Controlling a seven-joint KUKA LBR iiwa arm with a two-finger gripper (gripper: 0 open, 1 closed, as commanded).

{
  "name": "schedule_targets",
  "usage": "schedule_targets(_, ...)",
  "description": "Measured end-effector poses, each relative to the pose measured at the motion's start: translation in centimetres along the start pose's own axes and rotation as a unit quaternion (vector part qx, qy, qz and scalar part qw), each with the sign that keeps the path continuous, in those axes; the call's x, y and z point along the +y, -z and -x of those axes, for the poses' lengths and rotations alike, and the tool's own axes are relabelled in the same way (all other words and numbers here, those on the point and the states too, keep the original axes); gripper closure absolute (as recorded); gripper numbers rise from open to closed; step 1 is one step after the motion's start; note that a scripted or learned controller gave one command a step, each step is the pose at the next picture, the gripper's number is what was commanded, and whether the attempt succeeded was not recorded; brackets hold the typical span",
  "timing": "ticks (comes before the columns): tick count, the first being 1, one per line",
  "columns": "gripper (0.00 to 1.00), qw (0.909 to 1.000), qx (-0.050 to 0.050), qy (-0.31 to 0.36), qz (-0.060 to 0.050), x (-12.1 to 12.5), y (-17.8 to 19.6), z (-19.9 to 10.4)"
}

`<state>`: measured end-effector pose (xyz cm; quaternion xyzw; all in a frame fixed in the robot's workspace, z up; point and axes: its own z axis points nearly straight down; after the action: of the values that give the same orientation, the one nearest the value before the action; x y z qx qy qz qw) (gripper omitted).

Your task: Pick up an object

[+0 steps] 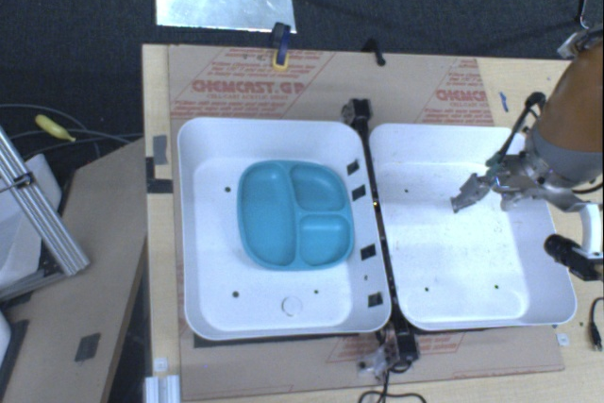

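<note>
A light blue divided plate (294,213) with three compartments lies flat in the middle of the left bin (203,165). My gripper (469,194) reaches in from the right and hovers over the right bin (444,297), in its upper right part. Its grey fingers point left and down, with nothing visible between them. The plate is well to the left of the gripper, across the divider between the bins.
A small round mark or disc (292,305) sits near the front of the left bin. Black clips (366,222) run along the divider between the bins. A yellow-and-blue clamp (280,46) stands on the board behind the bins.
</note>
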<state>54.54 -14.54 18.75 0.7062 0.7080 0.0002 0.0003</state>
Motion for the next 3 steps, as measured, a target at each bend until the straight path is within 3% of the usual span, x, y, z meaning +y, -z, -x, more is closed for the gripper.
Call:
schedule_targets(1, 0.0, 1.0, 0.0, -0.003, 0.0, -3.7, -10.6, 4.2)
schedule_targets(2, 0.0, 1.0, 0.0, 0.004, 0.003, 2.0, -10.2, -1.4)
schedule_targets(3, 0.0, 1.0, 0.0, -0.002, -0.001, -1.4, -10.3, 2.0)
